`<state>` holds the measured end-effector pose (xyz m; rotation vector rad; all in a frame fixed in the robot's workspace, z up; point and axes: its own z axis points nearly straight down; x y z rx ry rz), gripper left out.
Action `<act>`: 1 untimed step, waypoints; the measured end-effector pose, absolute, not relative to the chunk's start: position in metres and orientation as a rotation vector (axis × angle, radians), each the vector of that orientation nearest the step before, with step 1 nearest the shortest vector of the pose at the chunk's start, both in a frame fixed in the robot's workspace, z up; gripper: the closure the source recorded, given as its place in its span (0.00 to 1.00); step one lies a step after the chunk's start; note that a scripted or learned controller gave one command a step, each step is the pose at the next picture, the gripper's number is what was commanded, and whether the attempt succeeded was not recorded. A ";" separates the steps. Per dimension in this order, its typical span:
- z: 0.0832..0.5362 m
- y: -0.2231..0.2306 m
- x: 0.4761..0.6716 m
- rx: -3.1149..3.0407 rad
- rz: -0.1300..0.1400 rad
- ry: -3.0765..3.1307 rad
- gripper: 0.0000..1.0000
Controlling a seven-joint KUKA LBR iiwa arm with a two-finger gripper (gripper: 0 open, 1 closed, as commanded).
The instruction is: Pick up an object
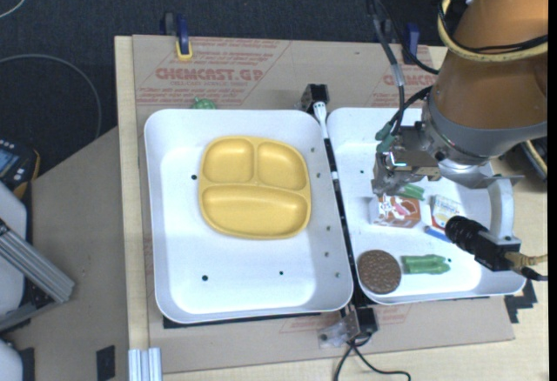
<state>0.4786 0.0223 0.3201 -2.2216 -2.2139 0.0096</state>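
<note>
At the near edge of the right bin (487, 284), a brown round disc (379, 271) is seen lying flat, with a small green piece (425, 264) just beside it on the right. A little farther back, a red-and-white packet (397, 210) lies on the bin floor, and a white card with a blue edge (442, 216) lies near it to the right. The gripper (389, 182) is lowered directly over the packet's far end, close to or touching it; whether contact is made cannot be told, nor whether the jaws are apart or together, since they are hidden under the wrist body. Nothing is seen lifted. In the left bin (174, 223), a yellow divided plate (255, 186) is set flat toward the far half, well apart from the gripper. Beyond both bins, the cardboard sheet (244, 66) with red lettering is laid on the bench.
</note>
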 end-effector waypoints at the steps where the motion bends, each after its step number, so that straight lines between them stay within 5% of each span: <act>1: 0.384 0.072 0.480 -2.219 -0.008 -2.229 1.00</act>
